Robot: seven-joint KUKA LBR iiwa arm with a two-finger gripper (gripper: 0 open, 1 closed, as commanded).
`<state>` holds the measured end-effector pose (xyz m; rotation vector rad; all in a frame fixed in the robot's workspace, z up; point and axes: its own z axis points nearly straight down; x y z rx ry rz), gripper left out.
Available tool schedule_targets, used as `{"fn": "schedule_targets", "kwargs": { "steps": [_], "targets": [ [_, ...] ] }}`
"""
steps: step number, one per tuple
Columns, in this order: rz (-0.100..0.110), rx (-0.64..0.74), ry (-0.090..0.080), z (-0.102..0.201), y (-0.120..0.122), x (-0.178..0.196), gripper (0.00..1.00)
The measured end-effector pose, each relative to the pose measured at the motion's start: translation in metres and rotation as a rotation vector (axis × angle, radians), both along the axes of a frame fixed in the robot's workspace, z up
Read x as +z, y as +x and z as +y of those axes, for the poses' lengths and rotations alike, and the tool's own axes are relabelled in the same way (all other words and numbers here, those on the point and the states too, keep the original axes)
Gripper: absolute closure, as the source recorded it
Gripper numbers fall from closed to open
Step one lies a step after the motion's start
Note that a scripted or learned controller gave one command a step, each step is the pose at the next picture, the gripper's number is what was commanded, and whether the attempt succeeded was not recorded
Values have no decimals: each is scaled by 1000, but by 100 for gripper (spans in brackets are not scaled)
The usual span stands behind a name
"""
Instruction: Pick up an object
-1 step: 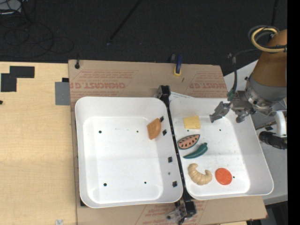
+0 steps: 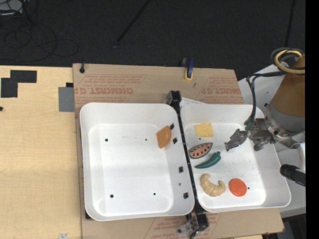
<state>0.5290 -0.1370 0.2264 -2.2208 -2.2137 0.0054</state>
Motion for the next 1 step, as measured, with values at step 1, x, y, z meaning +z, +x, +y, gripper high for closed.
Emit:
{"fn": "schedule_targets", "kwargs": {
  "steps": [1],
  "targets": [
    [0, 3, 1, 33, -56, 12, 0]
  ]
}}
